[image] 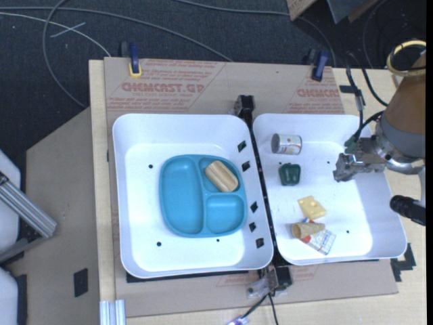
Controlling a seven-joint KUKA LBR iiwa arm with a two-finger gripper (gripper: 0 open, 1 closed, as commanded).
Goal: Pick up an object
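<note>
Here, roughly, is how the bench stands.

Arm: it reaches in from the right, and its gripper (342, 170) hangs over the right side of the right bin (379, 246), above bare white floor.

Grip: from where I stand I cannot tell how it is set; nothing shows in it.

Candidates: a small metal can (287, 143) lies on its side near the back, a dark green pepper (289, 175) just in front of it, and a yellow wedge (312, 208) touching a wrapped snack (313, 234) toward the front.

Spacing: the can and pepper lie apart from the front pair, which probably makes either the easier target.

Left bin (132, 202): it holds a blue divided plate (183, 202) with a bread roll (221, 175) in its top right compartment, likely a sorted item.

Progress: judging by this, the pick is not yet made.
</note>
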